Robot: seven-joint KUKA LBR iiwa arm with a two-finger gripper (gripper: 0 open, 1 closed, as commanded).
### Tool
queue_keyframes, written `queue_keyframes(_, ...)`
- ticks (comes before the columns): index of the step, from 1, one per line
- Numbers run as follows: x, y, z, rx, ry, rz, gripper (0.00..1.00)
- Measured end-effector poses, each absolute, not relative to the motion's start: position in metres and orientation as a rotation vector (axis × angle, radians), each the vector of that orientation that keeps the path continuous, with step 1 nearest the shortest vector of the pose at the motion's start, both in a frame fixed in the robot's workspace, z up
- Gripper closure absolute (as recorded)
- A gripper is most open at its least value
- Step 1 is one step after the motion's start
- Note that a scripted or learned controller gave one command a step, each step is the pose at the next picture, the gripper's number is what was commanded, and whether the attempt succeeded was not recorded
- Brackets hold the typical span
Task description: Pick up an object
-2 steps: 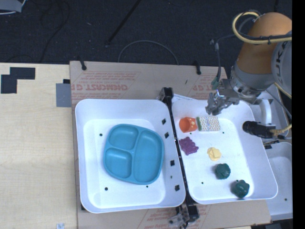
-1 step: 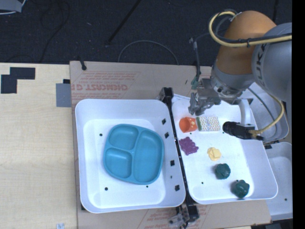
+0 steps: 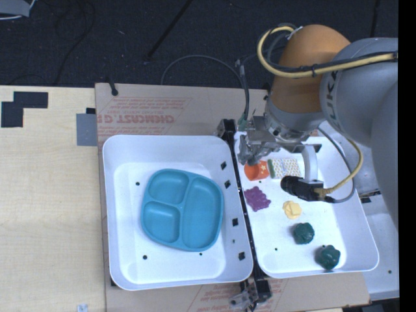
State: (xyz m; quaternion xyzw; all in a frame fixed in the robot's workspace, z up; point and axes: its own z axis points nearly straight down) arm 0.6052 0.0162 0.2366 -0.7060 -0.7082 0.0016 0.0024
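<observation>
The right bin [image 3: 354,255] holds several small objects: an orange-red piece [image 3: 257,171], a purple cluster [image 3: 257,199], a yellow piece [image 3: 292,208], a dark green lump [image 3: 303,233], a second green lump [image 3: 328,257] and a white patterned piece [image 3: 285,167]. My gripper [image 3: 251,157] hangs at the bin's upper left, directly over the orange-red piece and touching or nearly touching it. Its body hides the fingertips.
The left bin [image 3: 123,168] carries a blue divided plate [image 3: 182,208]. A black divider [image 3: 237,207] runs between the bins. The arm's grey body and orange band [image 3: 305,64] overhang the right bin's far side, with a black cable part [image 3: 302,187] beside the white piece.
</observation>
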Motion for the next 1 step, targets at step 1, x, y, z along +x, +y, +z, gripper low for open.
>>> queue_keyframes(1, 0.6005, 0.0659, 0.2231, -2.214, -2.222, 0.005, 1.0)
